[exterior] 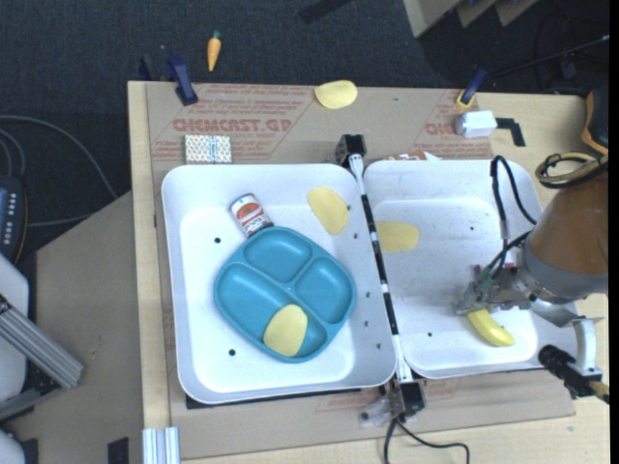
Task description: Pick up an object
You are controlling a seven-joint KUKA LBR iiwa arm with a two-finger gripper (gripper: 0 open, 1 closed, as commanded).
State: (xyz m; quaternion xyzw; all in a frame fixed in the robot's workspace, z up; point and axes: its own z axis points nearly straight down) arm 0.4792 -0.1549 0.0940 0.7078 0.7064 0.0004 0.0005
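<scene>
Reaching into right bin (435,361), hand (481,301) touching banana (491,330), grip state unclear

A robotics lab: a cardboard-topped bench (290,124) bearing clamped white bins (184,259), loose cables (58,153) at left, dark carpet (97,17) beyond.

Only readable thing here is the faint red printing running along the top edge of the cardboard sheet (253,124) under the bins, and it's looking like "CHEMCAST GP" or close to it (pretty washed out, so I'm not swearing by every letter). The small can (250,215) in the left bin is showing a red label, but it's too blurry to read.
</scene>
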